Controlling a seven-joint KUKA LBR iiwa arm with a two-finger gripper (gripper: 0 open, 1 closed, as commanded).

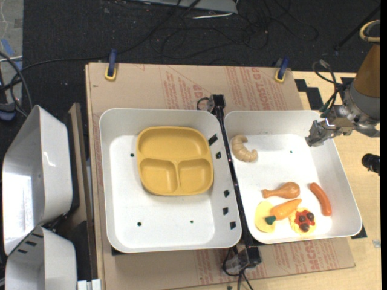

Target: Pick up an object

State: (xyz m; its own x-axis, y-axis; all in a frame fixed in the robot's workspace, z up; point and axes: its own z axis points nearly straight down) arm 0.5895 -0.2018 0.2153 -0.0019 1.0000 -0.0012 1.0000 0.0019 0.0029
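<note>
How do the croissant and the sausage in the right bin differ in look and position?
The croissant is pale tan and curled into a crescent; the sausage is orange-red and nearly straight. The croissant lies alone toward the bin's far left side, while the sausage lies near the right wall, close to the other toy foods. The croissant looks thicker, the sausage slimmer. Both rest flat in the right bin, untouched by the gripper.

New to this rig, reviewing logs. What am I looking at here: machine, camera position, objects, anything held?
One fixed camera looks down at a slant on two shallow white bins. The left bin holds a yellow divided plate. The right bin holds toy food: a croissant, a drumstick, a sausage, a carrot and a few small pieces beside it. The arm, grey with an orange band, reaches in from the right. Its gripper sits over the right bin's upper right corner, with nothing visibly held.
</note>
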